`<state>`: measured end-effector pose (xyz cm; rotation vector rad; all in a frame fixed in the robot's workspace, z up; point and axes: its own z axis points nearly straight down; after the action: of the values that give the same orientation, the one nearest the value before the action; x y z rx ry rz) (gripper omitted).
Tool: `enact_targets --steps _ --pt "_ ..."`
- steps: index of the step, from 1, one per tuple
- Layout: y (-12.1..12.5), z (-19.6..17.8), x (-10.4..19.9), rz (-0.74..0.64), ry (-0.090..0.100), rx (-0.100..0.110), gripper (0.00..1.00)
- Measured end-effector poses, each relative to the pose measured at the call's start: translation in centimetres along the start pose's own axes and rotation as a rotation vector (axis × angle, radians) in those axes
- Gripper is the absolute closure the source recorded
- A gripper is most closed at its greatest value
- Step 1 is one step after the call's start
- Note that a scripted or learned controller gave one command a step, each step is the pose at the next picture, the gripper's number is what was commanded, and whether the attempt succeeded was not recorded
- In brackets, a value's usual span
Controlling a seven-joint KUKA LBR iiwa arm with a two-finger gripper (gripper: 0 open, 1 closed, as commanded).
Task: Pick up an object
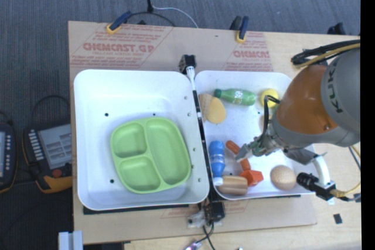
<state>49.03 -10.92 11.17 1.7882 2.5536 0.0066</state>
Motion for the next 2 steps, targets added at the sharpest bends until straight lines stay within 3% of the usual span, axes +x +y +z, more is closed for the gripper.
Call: enact_targets --steps 1,2 --pt "0.0 0.0 0.0 0.000 -0.001 0.000 0.00" --pt "2.1 2.1 -1.4 -0.060 0.007 0.016 0.00"
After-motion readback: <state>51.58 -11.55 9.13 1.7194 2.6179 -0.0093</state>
